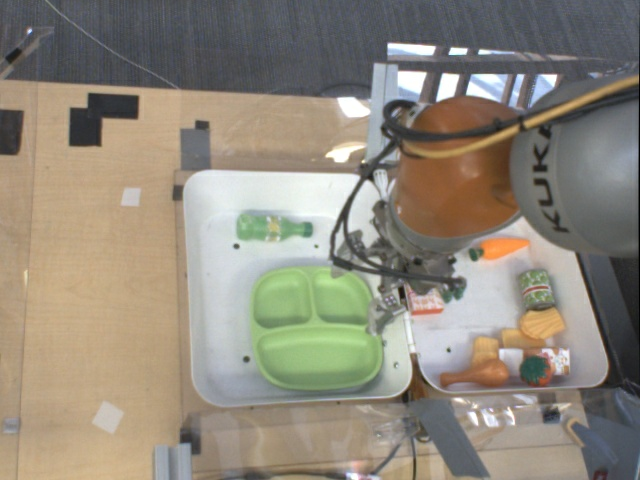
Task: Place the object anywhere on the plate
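Bench (90,298) is pale wood, w/ a seam running top to bottom near its left edge. Black blocky marks (102,116) sit at the bench's far left corner, another black patch (9,131) right at the left edge. Two small pale squares (131,197) on the wood, one mid-left, one nearer the front edge. Grey brackets (196,148) at the corners of the white bins. Beyond the far edge, dark grey carpet floor (200,23) w/ a thin pale cable (120,48) across it. Glare spots (352,106) on bench near far edge, & a metal frame (470,68) at far right
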